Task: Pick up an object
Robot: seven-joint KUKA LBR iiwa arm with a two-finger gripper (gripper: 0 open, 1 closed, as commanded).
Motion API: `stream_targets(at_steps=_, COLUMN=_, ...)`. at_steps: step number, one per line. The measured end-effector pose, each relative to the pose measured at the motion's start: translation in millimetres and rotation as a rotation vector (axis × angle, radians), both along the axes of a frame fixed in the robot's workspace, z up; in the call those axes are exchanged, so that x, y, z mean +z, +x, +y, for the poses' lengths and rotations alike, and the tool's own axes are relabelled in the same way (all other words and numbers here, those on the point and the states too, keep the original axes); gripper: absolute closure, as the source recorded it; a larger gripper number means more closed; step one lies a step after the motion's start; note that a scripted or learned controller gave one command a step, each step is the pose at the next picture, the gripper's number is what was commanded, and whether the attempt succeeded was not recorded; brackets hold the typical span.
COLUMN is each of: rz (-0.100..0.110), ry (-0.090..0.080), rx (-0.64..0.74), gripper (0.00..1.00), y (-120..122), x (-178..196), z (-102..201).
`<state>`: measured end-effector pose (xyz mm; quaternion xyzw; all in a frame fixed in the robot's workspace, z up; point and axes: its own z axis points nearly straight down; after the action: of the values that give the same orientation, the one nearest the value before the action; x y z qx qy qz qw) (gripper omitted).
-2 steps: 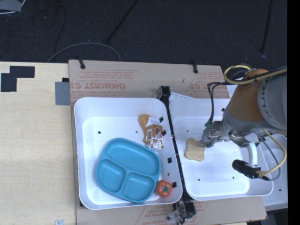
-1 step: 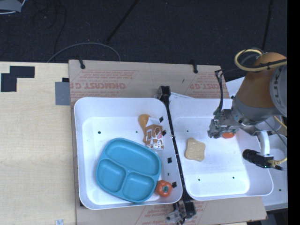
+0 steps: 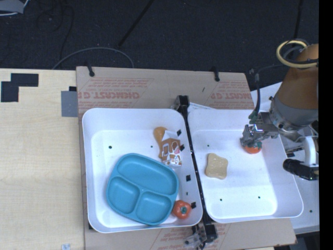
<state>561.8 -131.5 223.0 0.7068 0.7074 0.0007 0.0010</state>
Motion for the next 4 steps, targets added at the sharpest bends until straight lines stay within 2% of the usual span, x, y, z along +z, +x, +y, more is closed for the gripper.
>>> stream_targets(at_steps=1, rz=-0.002, ry=-0.001, rx=0.0, gripper=1.0, y=-7, x=59, z=-4)
stream_targets(at_steps=2, rz=0.008, ry=0.003, rx=0.003, gripper=1.0, y=-18, x=41, z=45)
stream_targets(at_steps=3, rz=0.007, ry=0.002, rx=0.002, gripper=1.0, y=-19, x=29, z=89)
stream_targets(at_steps=4, rz=0.008, ry=0.002, rx=0.003, gripper=1.0, y=-31, x=15, z=137)
